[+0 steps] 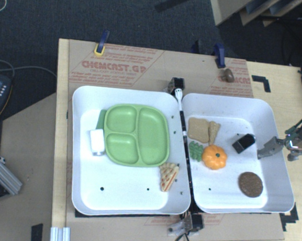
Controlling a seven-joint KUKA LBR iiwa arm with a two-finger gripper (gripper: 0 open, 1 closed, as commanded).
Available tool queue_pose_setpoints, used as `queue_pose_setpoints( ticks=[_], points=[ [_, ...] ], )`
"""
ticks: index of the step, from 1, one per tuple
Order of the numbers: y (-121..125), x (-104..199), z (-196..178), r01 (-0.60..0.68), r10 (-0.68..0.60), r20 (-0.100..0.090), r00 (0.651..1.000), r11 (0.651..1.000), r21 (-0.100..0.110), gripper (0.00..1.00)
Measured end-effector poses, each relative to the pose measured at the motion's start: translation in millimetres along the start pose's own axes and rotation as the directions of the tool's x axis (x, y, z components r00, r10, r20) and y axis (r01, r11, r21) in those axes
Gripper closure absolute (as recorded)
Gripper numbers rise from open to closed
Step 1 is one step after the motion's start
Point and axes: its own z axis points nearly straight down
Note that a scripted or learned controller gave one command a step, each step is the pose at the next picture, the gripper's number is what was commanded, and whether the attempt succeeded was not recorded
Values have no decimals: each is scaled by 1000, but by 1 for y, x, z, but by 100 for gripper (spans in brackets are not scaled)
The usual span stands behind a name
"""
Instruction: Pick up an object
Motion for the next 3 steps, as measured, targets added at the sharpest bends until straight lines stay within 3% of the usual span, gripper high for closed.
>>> queue_pose_setpoints(
  ticks=[1,3],
  points=[
    [3,0,-6,4,-4,4,1000,1000,-12,0],
    [15,-1,96,3,-3,0,1000,1000,-6,0]
  ],
)
